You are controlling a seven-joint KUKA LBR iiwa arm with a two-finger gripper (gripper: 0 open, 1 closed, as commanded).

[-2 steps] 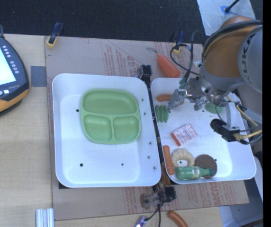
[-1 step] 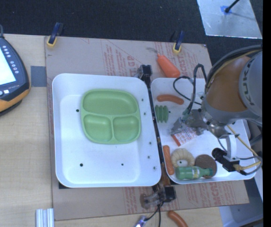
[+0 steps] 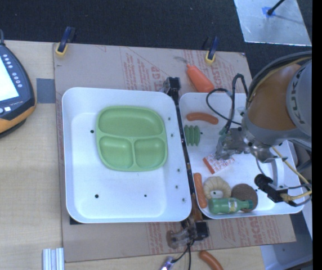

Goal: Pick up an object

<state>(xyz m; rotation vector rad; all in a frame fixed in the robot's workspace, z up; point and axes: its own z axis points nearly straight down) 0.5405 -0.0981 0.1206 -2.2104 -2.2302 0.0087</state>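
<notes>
The grey two-finger gripper [image 3: 227,149] hangs low in the right white bin [image 3: 228,98] (grip state unclear), just above a small red strip [image 3: 208,165]; a brown sausage [image 3: 202,117] lies beyond, likely scattered as pick targets.

One fixed overhead camera, slanted down on both white bins [image 3: 71,151].

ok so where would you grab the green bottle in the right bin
Grip the green bottle across its body, near the middle, coming straight down. It lies on its side, long axis left to right, so the fingers should close across its width. A brown round piece and a pale ring crowd its upper side.
</notes>
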